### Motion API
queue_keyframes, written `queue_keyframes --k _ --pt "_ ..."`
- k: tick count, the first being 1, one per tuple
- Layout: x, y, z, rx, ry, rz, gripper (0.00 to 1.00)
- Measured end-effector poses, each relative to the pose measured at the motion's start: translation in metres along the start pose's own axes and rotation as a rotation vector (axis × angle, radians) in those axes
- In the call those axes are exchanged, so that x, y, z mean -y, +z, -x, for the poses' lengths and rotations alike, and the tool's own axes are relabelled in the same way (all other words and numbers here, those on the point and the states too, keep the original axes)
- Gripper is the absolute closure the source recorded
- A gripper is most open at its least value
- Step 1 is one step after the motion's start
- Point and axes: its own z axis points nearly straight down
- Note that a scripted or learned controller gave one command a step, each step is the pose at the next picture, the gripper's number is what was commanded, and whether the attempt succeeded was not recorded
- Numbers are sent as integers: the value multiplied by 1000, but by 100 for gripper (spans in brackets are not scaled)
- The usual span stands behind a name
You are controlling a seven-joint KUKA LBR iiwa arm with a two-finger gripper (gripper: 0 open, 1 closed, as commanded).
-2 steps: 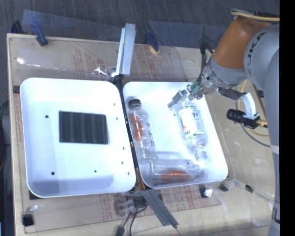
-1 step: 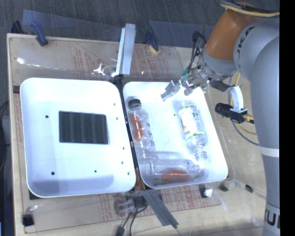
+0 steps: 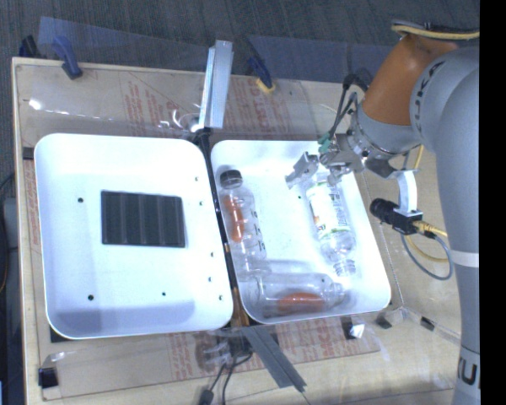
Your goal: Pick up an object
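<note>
My claw (image 3: 314, 169) hangs over the right bin (image 3: 373, 256), near its far edge and a little toward its right side, with my grey arm (image 3: 438, 99) and its orange band (image 3: 398, 78) reaching in from the right. I cannot tell from up here how far apart my fingers are; the metal at the tip blurs into the white floor of the bin. The tip sits right at the top end of a clear plastic bottle with a white label (image 3: 330, 218), and whether it touches that bottle I cannot tell.

That labelled bottle lies lengthwise along the right side of the right bin, running from just under my claw down toward the near right corner. A second clear bottle with a dark cap and orange contents (image 3: 238, 215) lies along the left wall of the same bin, cap toward the far edge. A third clear bottle with something orange inside (image 3: 293, 290) lies crosswise along the near edge, its right end close to the foot of the labelled bottle.

The left bin (image 3: 67, 251) sits just beside the right one, their walls touching at the middle. On its floor lies a flat dark ribbed rectangle (image 3: 143, 218), a little left of centre. Both bins rest on a wooden bench (image 3: 29, 99) covered with clear sheeting, with blue clamps (image 3: 67, 60) at its far edge
</note>
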Motion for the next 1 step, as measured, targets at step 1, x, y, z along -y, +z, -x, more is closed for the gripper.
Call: queue_keyframes --k 1 --pt "17 -20 -1 0 -19 0 0"
